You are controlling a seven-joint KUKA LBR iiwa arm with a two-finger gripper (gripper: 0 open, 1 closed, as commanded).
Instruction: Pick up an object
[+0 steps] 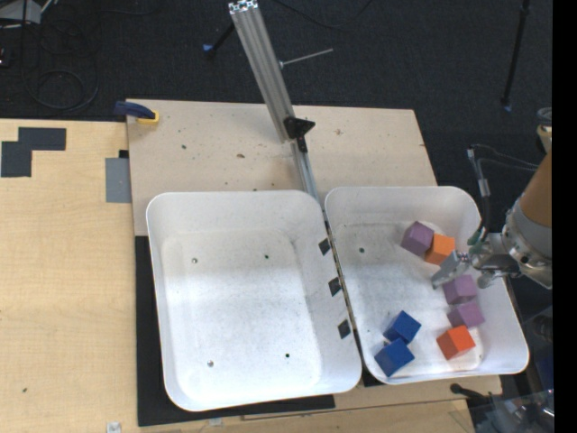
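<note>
Right bin (361,207) holds all the candidates: a purple cube (417,238) touching an orange cube (442,247) near the far side, two more purple cubes, upper (461,288) and lower (467,313), stacked close along the right wall, an orange-red cube (456,341) near the front rim, and two blue cubes (404,326) (393,356) just beside each other at front centre. Left bin (180,215) sits alongside, sharing the middle divider. Arm comes in from the right; the gripper (462,265) hangs low over the right bin, between the orange cube and the upper purple cube, near both. Whether it is spread or pinched, cannot tell; too small and blurred, and nothing visibly sits in it. Likely target is that upper purple cube. Judging by look, the blocks are small, light, rigid, matte, probably foam or wood, so not fragile and not very slippery. Best hold: two opposite flat faces, centred. Risk: neighbours and the bin wall crowd the approach, so a block may get nudged instead of grabbed.
</note>
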